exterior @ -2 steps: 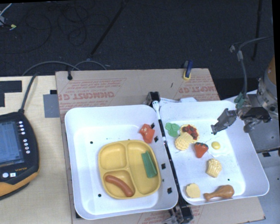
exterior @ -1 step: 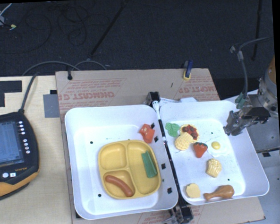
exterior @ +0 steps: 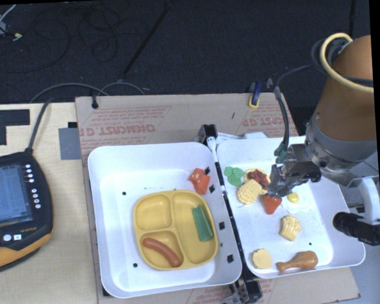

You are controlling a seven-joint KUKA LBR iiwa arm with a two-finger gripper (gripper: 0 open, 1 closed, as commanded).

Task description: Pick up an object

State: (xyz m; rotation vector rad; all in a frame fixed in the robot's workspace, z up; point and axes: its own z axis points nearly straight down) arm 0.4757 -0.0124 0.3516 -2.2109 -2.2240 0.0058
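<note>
Where the gripper (exterior: 274,189) reaches down into the right bin (exterior: 340,251), its dark fingers merge with the toys beneath them, so I cannot tell how far the jaws stand apart or whether anything sits between them. Directly under the tips lies a red pepper-like piece (exterior: 271,204), touching or just beside them. Just to the left lie a yellow corn cob (exterior: 249,192), a small red-and-brown item (exterior: 257,175) and a green leafy toy (exterior: 234,174). A small yellow piece (exterior: 293,198) sits just right of the gripper. Nearer the front of this bin lie a second corn piece (exterior: 289,227), a round yellow slice (exterior: 262,259) and a tan drumstick (exterior: 299,261). Over in the left bin (exterior: 112,185), a yellow divided tray (exterior: 149,215) holds a sausage (exterior: 161,251) and a green stick (exterior: 202,222), with a red toy (exterior: 199,179) just beyond its far corner.
</note>
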